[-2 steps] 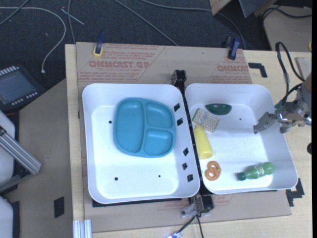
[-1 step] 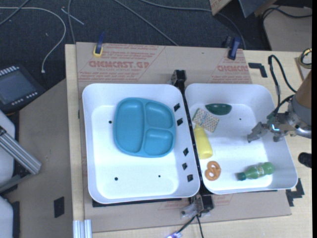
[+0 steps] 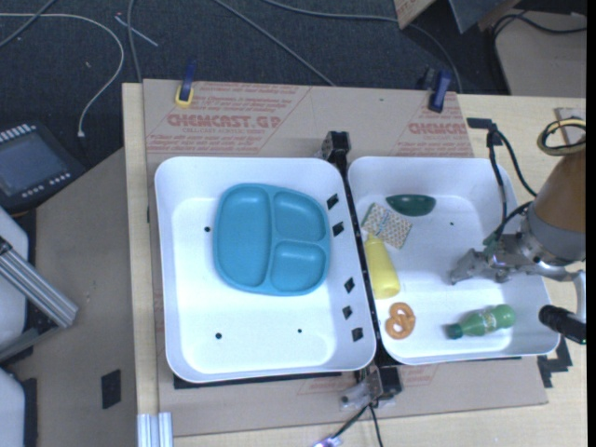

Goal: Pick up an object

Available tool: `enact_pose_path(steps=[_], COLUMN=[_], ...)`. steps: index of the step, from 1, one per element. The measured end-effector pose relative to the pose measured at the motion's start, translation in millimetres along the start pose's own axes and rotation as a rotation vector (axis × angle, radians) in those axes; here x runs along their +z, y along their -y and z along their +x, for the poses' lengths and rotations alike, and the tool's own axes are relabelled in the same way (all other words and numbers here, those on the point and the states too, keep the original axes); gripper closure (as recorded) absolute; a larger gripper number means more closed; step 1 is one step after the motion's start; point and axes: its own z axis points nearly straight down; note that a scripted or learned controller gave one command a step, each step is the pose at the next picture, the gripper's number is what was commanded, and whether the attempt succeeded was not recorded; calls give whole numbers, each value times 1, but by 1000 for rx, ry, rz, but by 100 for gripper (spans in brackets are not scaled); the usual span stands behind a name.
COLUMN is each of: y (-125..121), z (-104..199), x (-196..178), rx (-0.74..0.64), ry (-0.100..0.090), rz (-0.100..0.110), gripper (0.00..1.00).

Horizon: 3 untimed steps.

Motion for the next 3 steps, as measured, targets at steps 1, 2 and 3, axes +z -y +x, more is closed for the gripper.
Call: enact_pose_path(steps=[1, 2, 3], y=[-1, -1, -4], z=[1, 1, 1], x=[-1, -12, -76], rx=[1, 1, 1], ry=[4, 5, 11], rz=[-5, -8, -14], gripper=[0, 100, 100])
